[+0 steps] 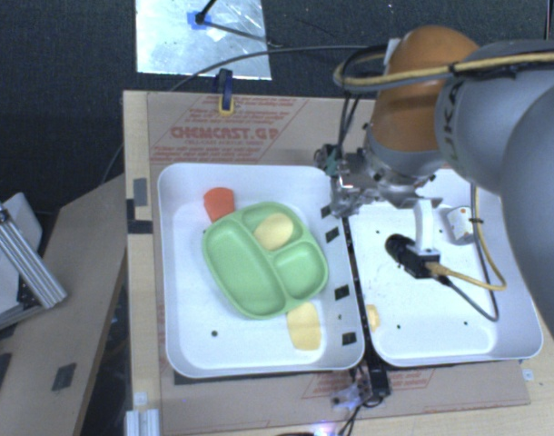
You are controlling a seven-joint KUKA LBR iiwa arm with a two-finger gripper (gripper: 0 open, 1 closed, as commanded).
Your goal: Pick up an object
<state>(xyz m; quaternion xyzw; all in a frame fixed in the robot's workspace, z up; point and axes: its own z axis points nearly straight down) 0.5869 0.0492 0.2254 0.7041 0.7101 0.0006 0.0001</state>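
The gripper (342,187), grasp impossible to tell, hangs over the bins' far shared rim (351,262); left, a green divided tray (250,275) holds a yellow piece (275,231).

Bench (88,266) with 2 white bins (183,275)

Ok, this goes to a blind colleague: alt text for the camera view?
A grey robot arm hangs over the far end of the wall between two white bins. The left bin holds a green divided plate with a yellow piece in one compartment, an orange piece and another yellow piece beside it.
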